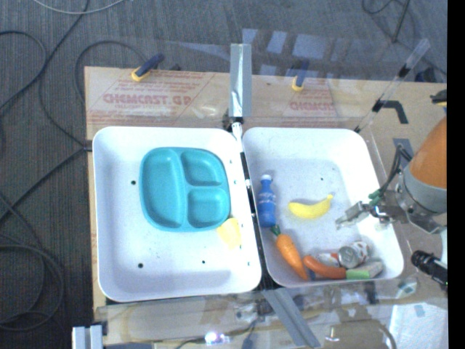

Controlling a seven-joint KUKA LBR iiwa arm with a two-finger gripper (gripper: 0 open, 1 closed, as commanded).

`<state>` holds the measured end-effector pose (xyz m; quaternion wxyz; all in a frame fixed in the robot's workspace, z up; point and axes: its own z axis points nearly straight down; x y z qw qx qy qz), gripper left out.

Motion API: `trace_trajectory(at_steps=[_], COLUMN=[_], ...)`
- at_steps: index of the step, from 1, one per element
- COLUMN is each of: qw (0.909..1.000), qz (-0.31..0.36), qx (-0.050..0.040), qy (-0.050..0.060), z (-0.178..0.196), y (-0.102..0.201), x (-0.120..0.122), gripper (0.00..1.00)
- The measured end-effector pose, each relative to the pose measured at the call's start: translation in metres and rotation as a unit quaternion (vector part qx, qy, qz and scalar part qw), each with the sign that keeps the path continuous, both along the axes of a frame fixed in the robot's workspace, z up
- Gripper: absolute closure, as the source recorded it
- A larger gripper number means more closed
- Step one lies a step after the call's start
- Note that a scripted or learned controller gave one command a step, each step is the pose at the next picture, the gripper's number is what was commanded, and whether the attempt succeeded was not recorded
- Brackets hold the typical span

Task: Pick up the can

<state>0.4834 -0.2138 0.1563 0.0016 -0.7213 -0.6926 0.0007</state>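
Note:
The can (354, 254) is small and silver. It lies on its side near the front right corner of the right bin (305, 142), its round end turned up toward the camera. It rests against a red-orange pepper-like piece (325, 267) and a green piece (365, 272). My gripper (361, 212) reaches in from the right over the bin's right side, just behind the can and apart from it. Nothing is seen held in it.
The right bin also holds a blue bottle (267, 201), a banana (311, 208) and a carrot (289, 252). In the left bin (116, 267) are a blue divided tray (185, 187) and a small yellow piece (229, 233). The grey and orange arm (430, 173) stands at the right.

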Motion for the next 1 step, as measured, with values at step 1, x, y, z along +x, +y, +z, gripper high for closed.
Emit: trace_trajectory(at_steps=[1], qw=[0.9998], qz=[-0.02], qx=[0.0044], qy=[-0.005], z=[-0.0657], y=[0.006], x=[0.0061], gripper=[0.0])
